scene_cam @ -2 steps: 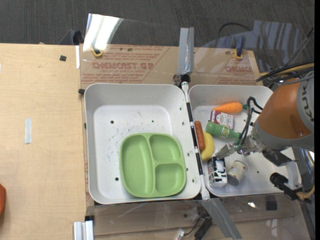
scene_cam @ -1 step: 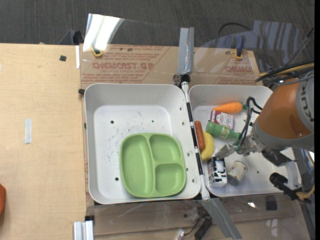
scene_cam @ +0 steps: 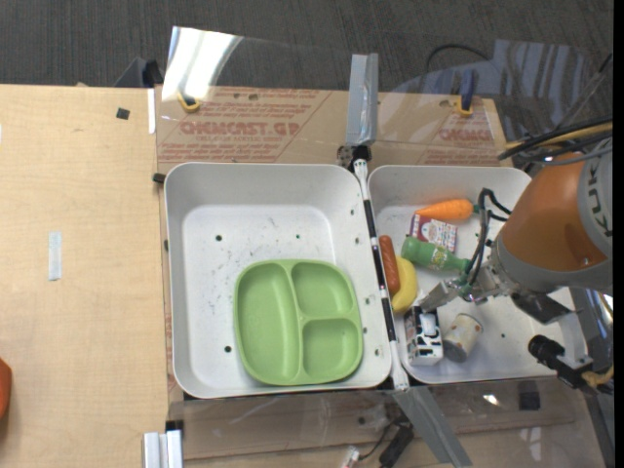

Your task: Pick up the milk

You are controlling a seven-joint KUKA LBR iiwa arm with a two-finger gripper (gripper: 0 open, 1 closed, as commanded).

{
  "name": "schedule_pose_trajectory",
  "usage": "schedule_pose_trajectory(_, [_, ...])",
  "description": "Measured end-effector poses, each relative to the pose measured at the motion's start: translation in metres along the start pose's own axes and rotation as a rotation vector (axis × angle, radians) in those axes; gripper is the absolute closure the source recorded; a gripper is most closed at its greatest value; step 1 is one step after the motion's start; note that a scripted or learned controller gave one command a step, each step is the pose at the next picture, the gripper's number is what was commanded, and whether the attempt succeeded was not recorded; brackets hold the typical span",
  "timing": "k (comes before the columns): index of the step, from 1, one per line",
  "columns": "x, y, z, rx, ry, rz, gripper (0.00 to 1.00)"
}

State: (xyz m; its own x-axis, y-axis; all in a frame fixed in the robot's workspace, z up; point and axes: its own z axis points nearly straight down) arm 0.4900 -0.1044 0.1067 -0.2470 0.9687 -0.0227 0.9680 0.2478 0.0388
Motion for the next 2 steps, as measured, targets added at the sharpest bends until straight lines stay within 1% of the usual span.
schedule_pose_trajectory(1, [-0.0007, 0.0016, 0.0001, 0.002, 0.001, -0.018, 0.0])
schedule_pose_trajectory(2, [-0.0027, 0.0004, 0.0001, -0.002, 0.004, -0.036, 0.0])
